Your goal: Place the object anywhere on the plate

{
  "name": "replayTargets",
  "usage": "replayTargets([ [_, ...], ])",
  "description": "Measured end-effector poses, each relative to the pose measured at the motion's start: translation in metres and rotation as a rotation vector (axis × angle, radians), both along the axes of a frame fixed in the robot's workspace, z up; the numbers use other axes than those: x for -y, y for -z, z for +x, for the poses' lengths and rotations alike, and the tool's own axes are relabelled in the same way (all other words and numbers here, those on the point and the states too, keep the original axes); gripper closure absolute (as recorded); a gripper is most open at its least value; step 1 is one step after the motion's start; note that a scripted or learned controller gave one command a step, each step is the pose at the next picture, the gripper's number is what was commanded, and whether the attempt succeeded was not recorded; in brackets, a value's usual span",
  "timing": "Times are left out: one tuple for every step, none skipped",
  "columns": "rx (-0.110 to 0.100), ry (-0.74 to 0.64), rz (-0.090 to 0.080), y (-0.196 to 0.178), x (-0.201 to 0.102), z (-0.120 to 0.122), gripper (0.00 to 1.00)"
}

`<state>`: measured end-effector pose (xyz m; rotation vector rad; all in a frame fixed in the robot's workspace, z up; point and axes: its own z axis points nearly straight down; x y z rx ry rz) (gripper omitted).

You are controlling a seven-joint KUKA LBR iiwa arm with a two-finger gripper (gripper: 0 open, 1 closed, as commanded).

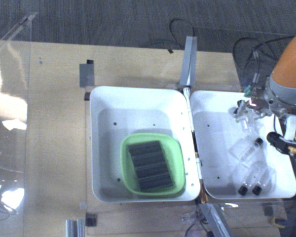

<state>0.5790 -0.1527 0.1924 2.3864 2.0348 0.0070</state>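
Camera view: we see a dark ribbed rectangular block (149,167), long axis running near-to-far, lying on the green square plate (127,152) in the left bin (103,107). Gripper (247,113) over right bin (212,132).

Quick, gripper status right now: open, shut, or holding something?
Gripper: cannot be told from the camera view. It sits over the upper part of the right bin, above the clear vials; no object visible in its grasp.
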Motion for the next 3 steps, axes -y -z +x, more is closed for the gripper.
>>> replayTargets([
  [-0.004,-0.098,0.001,0.029,-0.042,-0.055,1.0],
  [0.001,-0.274,-0.001,-0.032,-0.089,-0.081,1.0],
  [-0.003,-0.442,0.0,0.004,-0.145,-0.075,1.0],
])
